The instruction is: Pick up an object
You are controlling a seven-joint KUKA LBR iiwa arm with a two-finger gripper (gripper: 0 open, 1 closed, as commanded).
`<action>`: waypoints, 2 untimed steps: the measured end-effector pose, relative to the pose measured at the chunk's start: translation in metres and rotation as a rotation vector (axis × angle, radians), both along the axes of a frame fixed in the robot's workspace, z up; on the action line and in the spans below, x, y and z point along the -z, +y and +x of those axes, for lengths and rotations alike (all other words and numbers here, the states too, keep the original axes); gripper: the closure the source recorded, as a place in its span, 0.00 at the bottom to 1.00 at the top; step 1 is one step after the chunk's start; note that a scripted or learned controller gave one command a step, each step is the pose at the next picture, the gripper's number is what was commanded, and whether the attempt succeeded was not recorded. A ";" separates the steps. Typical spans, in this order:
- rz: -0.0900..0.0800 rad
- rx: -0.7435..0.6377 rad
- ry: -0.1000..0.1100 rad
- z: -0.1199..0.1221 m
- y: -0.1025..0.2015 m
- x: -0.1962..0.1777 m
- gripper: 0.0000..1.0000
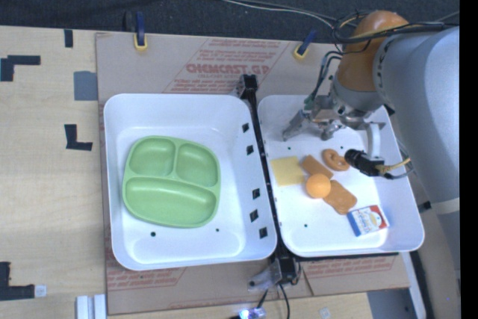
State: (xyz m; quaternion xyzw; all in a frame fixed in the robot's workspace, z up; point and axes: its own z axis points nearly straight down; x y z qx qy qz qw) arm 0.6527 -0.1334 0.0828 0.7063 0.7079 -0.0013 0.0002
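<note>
My gripper [308,133] hangs over the back of the right bin [403,239], open, with nothing between its fingers. One finger [291,132] points left toward the bin's divider; the other sits near a brown ring-shaped piece [335,160]. Just in front of the gripper lie a pale yellow square slice [287,170], an orange ball [319,187] and a tan flat piece [342,198]. A small white, blue and red box [368,220] rests at the bin's front right.
The left bin [119,116] holds a green divided plate [172,181]. A black cable and plug [370,163] hang from the wrist over the right bin. Blue and yellow clamps [139,35] hold the cardboard at the back.
</note>
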 end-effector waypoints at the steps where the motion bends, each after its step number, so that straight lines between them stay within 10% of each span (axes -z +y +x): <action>1: -0.001 -0.001 -0.003 0.001 0.000 -0.013 1.00; 2: 0.001 0.000 -0.006 0.006 -0.001 -0.076 1.00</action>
